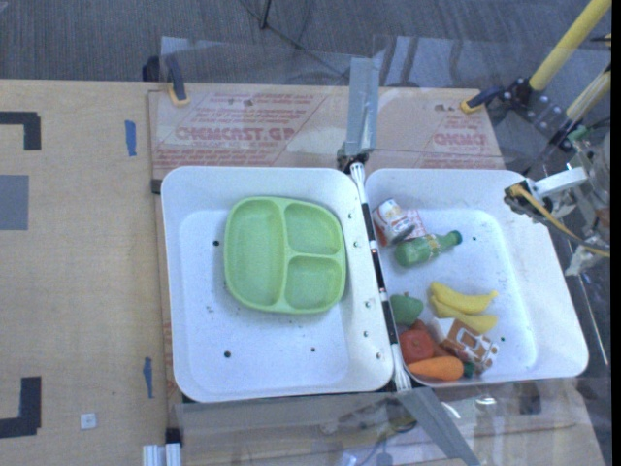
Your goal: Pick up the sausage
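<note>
The right bin (pixel 543 289) holds a cluster of toy food at its near left corner. An elongated orange-red piece (pixel 438 368) lies against the front wall; it is the closest match to a sausage, though I cannot tell for sure. A round red piece (pixel 418 343) touches it from behind. My gripper (pixel 585 223) hangs at the view's right edge, beyond the right bin's right rim, far from that cluster. Nothing is seen in it.
The right bin also holds a red-and-white can (pixel 395 221), a green bottle (pixel 425 249), bananas (pixel 462 306), a green pepper (pixel 406 308) and a small orange-white box (pixel 471 342). A green divided plate (pixel 285 254) lies in the left bin (pixel 194 328). Yellow poles (pixel 572 35) stand at the back right.
</note>
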`<state>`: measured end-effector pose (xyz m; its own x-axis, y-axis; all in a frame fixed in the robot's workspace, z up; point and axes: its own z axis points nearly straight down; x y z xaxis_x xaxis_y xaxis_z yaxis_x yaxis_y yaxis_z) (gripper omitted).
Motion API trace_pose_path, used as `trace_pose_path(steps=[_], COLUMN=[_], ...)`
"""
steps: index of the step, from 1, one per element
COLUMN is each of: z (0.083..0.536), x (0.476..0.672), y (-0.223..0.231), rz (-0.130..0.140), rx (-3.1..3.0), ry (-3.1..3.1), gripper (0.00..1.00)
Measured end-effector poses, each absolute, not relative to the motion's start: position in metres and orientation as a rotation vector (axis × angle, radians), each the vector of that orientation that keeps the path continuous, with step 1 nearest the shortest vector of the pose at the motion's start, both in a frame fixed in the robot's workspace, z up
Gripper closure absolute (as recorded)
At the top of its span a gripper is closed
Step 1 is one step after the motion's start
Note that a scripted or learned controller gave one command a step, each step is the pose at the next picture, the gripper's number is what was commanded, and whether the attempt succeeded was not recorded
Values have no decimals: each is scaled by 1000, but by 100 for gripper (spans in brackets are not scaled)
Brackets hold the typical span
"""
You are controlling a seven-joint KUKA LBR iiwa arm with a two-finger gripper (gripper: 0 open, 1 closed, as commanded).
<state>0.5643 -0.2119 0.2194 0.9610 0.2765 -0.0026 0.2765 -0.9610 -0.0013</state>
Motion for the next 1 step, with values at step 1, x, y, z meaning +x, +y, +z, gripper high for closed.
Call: trace_pose_path(steps=[1], z=[88], x=[520], y=[-172], rz=[-11], rx=[-3072], ry=[-661], gripper=[0])
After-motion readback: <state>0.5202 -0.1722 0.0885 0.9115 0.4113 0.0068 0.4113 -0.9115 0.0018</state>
